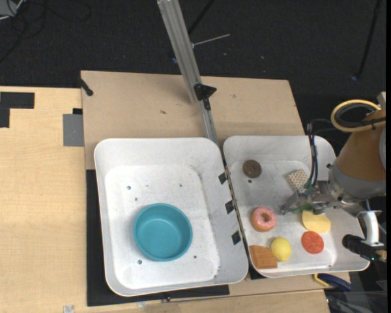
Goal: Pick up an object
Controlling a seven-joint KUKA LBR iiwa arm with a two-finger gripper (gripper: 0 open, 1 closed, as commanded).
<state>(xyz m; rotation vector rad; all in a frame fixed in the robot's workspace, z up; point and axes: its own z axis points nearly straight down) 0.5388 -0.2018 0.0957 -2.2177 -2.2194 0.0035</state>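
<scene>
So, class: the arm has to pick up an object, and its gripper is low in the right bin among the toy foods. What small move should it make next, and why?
Probably a short drop straight down toward the pale yellow piece. The gripper sits at that piece's upper left edge in the right bin, nearer to it than to the pink donut or the red piece, and nothing shows between its fingers.

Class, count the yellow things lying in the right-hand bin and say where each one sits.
2. A yellow lemon lies near the front edge of the right bin, beside a tan cracker. A pale yellow piece lies just under the gripper; the arm may hide more.
</scene>
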